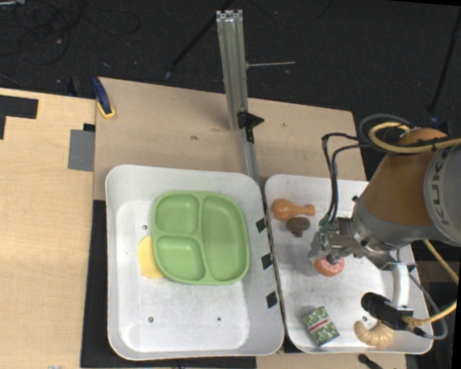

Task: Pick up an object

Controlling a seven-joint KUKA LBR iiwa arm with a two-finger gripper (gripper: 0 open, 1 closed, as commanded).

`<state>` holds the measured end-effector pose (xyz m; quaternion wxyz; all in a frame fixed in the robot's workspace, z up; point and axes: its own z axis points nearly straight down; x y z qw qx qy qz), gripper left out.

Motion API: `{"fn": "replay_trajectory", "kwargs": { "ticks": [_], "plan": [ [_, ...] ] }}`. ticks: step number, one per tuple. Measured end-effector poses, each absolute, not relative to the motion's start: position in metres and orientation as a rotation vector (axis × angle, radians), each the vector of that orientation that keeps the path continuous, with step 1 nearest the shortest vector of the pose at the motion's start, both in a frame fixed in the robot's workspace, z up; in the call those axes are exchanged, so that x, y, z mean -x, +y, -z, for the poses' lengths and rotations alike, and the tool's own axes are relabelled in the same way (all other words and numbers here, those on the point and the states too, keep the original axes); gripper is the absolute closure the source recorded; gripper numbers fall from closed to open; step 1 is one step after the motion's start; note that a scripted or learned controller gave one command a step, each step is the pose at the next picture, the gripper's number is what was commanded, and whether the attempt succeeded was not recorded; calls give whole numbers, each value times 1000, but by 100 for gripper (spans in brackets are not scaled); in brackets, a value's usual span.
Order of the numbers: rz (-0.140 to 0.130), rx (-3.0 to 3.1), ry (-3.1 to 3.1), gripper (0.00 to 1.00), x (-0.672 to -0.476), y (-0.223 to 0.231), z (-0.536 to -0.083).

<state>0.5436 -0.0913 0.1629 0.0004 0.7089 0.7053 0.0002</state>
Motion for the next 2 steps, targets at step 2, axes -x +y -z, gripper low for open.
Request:
{"fn": "replay_trajectory", "kwargs": {
  "ticks": [2],
  "plan": [
    [-3, -2219, 2220, 100, -537, -93, -262]
  ]
}}
